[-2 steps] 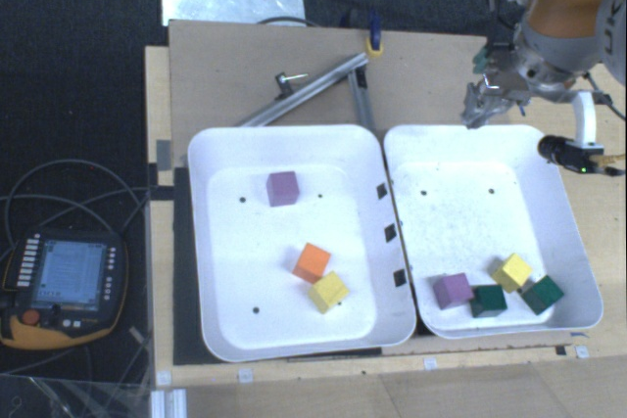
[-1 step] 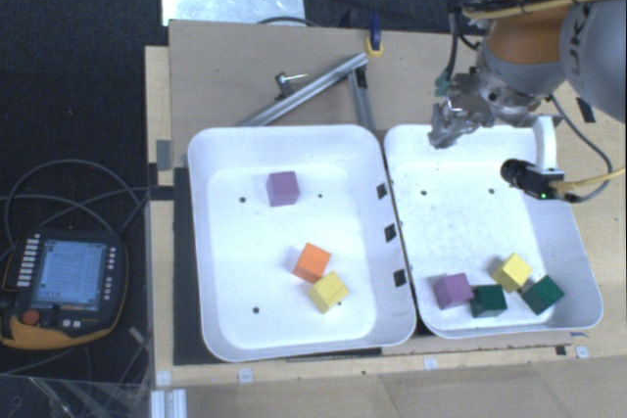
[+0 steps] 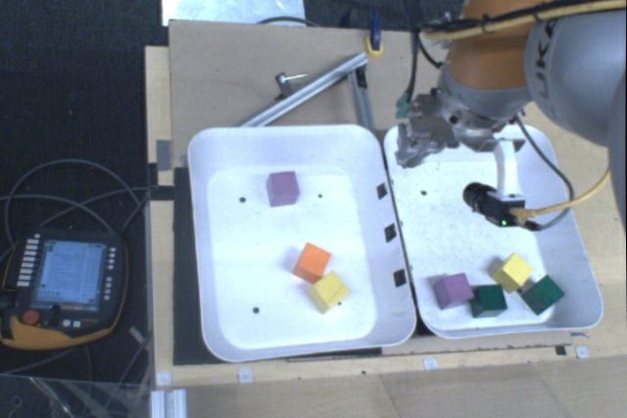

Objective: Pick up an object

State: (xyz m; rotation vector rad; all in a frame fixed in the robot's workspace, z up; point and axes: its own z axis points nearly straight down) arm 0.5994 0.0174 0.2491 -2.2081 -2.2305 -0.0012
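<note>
- You have seven small blocks to choose from, all cube-like and plainly coloured, split between the two white bins on the bench (image 3: 294, 387)
- In the left bin (image 3: 220, 313), a purple block (image 3: 282, 188) sits alone toward the far side, well apart from the other two
- Nearer you in that bin, an orange block (image 3: 313, 260) and a yellow block (image 3: 329, 291) sit corner to corner, touching or very nearly so — both turned at an angle to the bin walls
- In the right bin (image 3: 578, 303), four blocks crowd the near edge: a second purple block (image 3: 454, 289) just beside a dark green block (image 3: 488, 300), then a second yellow block (image 3: 512, 271) against another green block (image 3: 542, 294)
- The gripper (image 3: 419, 150) hangs over the far left corner of the right bin, well apart from every block
- You cannot tell whether the fingers are spread or pressed together — they blur into a grey cluster against the bin's white wall, and nothing shows between them
- The arm's orange band (image 3: 505, 15) and grey body cover the right bin's far right corner; the arm itself is cut off at the right edge
- A small black unit (image 3: 487, 201) with a green light sits under the wrist on a white bracket; what it is stays hard to make out
</note>
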